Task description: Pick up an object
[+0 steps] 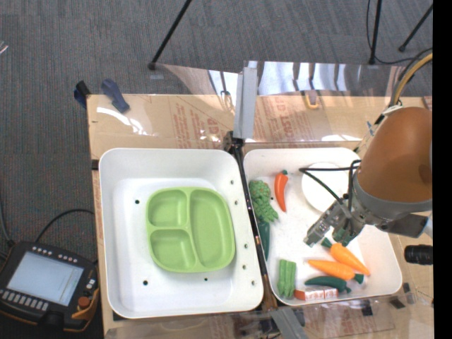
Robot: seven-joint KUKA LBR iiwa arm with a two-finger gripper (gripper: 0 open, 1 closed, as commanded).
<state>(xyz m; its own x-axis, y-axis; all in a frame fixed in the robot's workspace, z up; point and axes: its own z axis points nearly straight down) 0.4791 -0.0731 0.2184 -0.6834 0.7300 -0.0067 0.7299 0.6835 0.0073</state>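
Camera view is showing the gripper (pixel 326 233), finger spread impossible to tell, hovering just beside an orange carrot (pixel 349 258), seemingly light, rigid, slick plastic, best pinched mid-body.

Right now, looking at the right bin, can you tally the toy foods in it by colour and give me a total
Orange: 3, a pepper and two carrots.
Green: 4, a leafy bunch, a dark piece under it, a bean bundle and a dark pod.
Red and white: 1, a small block at the front wall.
Total: 8.
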